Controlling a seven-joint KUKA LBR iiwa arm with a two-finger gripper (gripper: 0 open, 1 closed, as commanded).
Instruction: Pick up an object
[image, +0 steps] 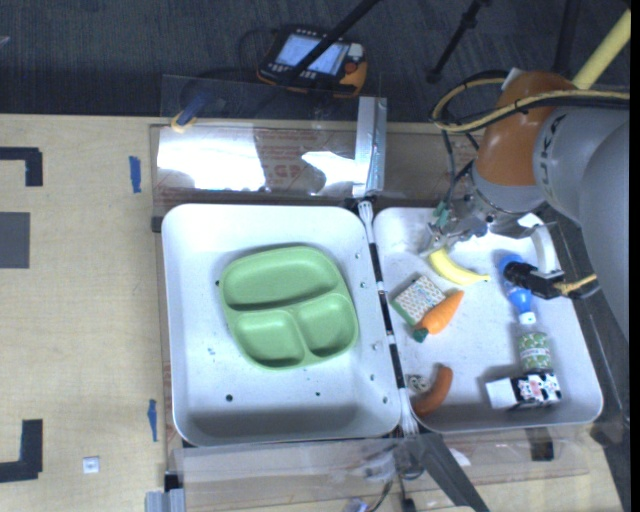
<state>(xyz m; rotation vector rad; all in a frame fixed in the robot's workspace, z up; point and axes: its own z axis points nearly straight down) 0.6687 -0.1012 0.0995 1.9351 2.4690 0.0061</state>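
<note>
The desk (80, 300) is pale wood with dark square marks and bits of blue tape along its left side. Two shallow white bins sit side by side on it. The left bin (190, 400) carries a green divided tray (288, 304) near its middle. A clear plastic sheet (260, 160) stands along the desk's far edge behind this bin, and past it a handheld controller (312, 58) with a lit screen lies on dark floor among cables.

The right bin (580, 385) holds the loose things: a banana (452, 267) toward its far edge, a patterned sponge (418, 296) and a toy carrot (440, 313) near its left wall, a brown sausage (434, 388) at its near left corner, a small bottle (530, 335) with a blue cap by the right wall, and a black-and-white carton (528, 389) at the near right corner.

The grey arm, orange-banded, comes in from the desk's far right corner and bends down over the right bin's far edge. The hand (450, 225) hangs just above the banana's far end; whether it is released or clenched cannot be told.
</note>
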